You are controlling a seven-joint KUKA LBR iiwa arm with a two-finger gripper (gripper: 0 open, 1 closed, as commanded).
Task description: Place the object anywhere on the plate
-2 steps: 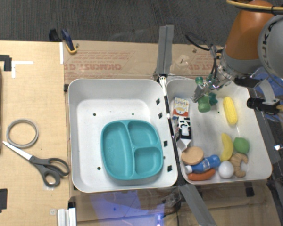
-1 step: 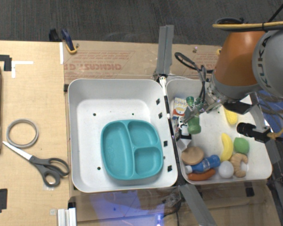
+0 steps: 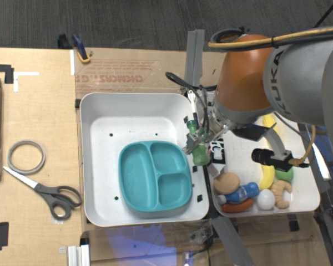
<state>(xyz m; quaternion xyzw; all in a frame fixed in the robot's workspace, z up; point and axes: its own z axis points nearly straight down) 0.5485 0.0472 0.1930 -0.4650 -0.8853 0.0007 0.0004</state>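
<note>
A teal divided plate (image 3: 155, 176) lies in the left white bin (image 3: 100, 121), toward its front right. My gripper (image 3: 198, 146) hangs over the wall between the two bins, just past the plate's right rim. A small green object (image 3: 201, 156) sits between its fingertips, and the fingers look shut on it. The object is lifted and hangs beside the plate's upper right corner, not over a compartment. The orange band and grey arm (image 3: 255, 82) hide the back of the right bin.
The right bin (image 3: 308, 201) holds a banana (image 3: 267, 173), a white egg (image 3: 266, 199), a blue bottle (image 3: 242, 193), a brown roll (image 3: 227, 182) and other toy food. Scissors (image 3: 47, 192) and a tape roll (image 3: 26, 155) lie on the bench at left.
</note>
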